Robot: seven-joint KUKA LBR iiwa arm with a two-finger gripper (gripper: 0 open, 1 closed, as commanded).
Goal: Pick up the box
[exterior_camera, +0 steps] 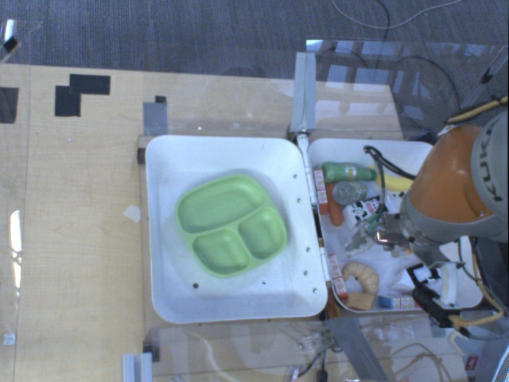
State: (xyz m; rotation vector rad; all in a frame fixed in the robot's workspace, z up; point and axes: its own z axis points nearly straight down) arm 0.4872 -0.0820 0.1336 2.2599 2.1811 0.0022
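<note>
The wooden table (71,213) is pale, smooth-grained, with black square markers at its far left. On it the left bin (159,181), a shallow white plastic tray with rounded corners, carries a light green divided plate (231,225) with three compartments, glossy and softly moulded, lying near the bin's middle.

The right bin (334,151) is crowded. Along its left wall lies what I take to be the box (320,191): a narrow carton with red and white print, flat-sided, its long axis running far to near, touching or almost touching the wall. Just right of it is a green bottle (347,171) lying on its side, long axis left to right, and a greyish round lid or can (347,192) beneath it. Nearer the front sits a croissant-shaped toy (362,277), tan and curved, with a small blue and red item (394,300) just right of it.

The pincer (372,235) hangs over the middle of the right bin, below the grey wrist and orange band (445,183). Its metal fingers blur into the clutter, so I cannot tell whether it is released or clenched, and nothing is visibly held between them.

The box lies left and somewhat far of the pincer. Judging from this, the coming move calls for a shift left toward the bin wall, with the pincer closing across the box's narrow width; the wall leaves little room on that side, which could spoil the grasp.
</note>
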